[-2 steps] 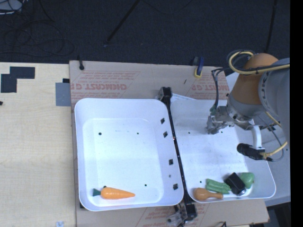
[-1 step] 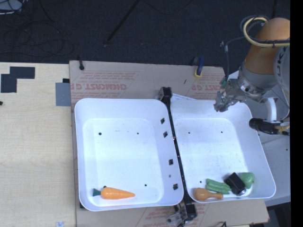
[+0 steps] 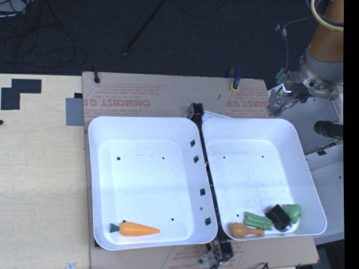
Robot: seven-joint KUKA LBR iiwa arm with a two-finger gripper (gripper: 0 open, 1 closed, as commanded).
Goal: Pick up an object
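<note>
An orange toy carrot (image 3: 139, 229) lies in the left bin (image 3: 101, 150) near its front edge. In the right bin (image 3: 291, 144), at the front right corner, sit a tan pear-shaped toy (image 3: 245, 230), a green pod-like toy (image 3: 258, 221), a black block (image 3: 279, 217) and a green rounded piece (image 3: 293, 210), all close together. My gripper (image 3: 279, 101) hangs above the bench just beyond the right bin's far right corner, well away from every object. Nothing shows between its tips.
A black divider clip strip (image 3: 202, 172) runs between the two bins. Both bins rest on a cardboard sheet (image 3: 146, 97). A blue-yellow clamp (image 3: 235, 82) stands at the cardboard's back edge. The arm's body (image 3: 328, 43) rises at the upper right.
</note>
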